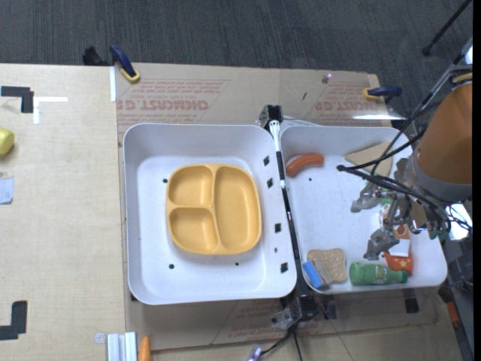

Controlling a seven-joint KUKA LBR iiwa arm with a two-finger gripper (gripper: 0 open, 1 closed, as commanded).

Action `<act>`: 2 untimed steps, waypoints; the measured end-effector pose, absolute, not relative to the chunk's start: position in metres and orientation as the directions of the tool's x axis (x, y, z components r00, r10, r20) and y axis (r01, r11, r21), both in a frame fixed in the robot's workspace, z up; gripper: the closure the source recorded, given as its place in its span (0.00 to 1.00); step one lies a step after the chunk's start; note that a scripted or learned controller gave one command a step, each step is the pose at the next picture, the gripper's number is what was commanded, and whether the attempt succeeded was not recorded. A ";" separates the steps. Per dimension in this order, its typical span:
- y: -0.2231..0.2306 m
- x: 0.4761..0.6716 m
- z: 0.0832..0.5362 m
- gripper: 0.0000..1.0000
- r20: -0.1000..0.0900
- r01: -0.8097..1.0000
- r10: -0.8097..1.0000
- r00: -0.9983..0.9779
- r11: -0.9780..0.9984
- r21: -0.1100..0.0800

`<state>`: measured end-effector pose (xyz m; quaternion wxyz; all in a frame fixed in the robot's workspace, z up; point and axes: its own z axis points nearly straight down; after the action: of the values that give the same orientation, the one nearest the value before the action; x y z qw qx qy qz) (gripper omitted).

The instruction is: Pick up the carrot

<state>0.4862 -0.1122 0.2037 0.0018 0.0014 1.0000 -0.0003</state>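
In the left white bin, a yellow three-part plate is held. In the right white bin, a reddish sausage-shaped piece is seen at upper left, with a bread slice and a green bottle along the lower edge. Both bins are set on printed cardboard over a pale wooden bench, with dark carpet beyond. The carrot, small and bright orange, is found at lower right, just above the bottle and near the gripper. Whether the pincer is apart or together cannot be told.
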 end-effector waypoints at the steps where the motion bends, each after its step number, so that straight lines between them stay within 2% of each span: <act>1: -0.098 0.535 0.093 0.00 -0.008 0.005 0.005 -1.000 1.000 -0.001; 2: -0.132 0.483 0.093 0.00 -0.003 0.096 0.096 -0.995 0.995 0.000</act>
<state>0.4826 -0.1318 0.0927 0.0017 0.0480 0.9988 0.0000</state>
